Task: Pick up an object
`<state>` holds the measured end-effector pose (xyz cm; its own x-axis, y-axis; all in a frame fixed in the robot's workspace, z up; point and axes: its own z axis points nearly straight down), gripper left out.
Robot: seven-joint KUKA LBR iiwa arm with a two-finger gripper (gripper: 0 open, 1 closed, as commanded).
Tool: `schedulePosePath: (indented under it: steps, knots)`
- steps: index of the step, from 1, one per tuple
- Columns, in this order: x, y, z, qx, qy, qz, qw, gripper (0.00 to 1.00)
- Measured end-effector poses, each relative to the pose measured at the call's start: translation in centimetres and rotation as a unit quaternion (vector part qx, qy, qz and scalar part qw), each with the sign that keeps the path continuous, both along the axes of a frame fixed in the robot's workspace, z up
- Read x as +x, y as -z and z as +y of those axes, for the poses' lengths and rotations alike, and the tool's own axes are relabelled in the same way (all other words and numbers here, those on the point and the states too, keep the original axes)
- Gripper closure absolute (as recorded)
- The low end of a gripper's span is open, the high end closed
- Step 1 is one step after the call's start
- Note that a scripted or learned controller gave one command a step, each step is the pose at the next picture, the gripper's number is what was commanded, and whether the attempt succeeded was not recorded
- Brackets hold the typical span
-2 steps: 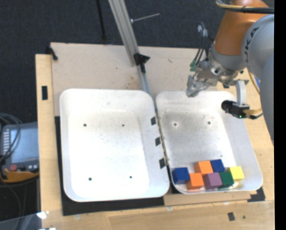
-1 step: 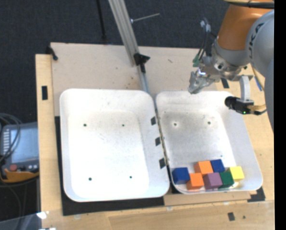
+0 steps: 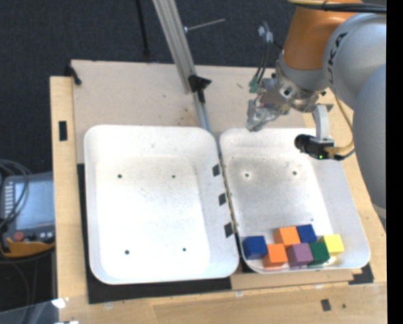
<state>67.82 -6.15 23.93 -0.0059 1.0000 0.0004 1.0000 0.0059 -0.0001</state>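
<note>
Several small coloured cubes lie bunched at the near end of the right bin [image 3: 336,201]: a blue cube [image 3: 254,246], two orange cubes [image 3: 288,235] [image 3: 276,254], a second blue cube [image 3: 306,233], a purple cube [image 3: 300,254], a green cube [image 3: 318,251] and a yellow cube [image 3: 333,243]. My gripper [image 3: 257,119] hangs over the far left corner of the right bin, well away from the cubes. I see nothing between its fingers, and the view is too blurred there to tell how they stand.
The left bin [image 3: 154,201] sits beside the right one, joined by black clips [image 3: 221,198] along the shared edge. A slanted metal post [image 3: 177,42] rises behind the bins. A black sensor [image 3: 312,144] hangs off the wrist over the right bin's far edge.
</note>
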Motion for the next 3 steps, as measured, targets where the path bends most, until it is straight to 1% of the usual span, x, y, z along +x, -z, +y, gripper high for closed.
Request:
schedulePosePath:
  steps: [1, 2, 3]
  knots:
    - [-0.6, -0.2, 4.7, 0.0000, 0.000, 0.000, 1.0000, 1.00]
    - [-0.8, 0.9, 10.3, 0.0001, -0.001, 0.002, 1.0000, 1.00]
    - [-1.5, 0.0, 15.3, 0.0008, -0.001, -0.001, 1.0000, 1.00]
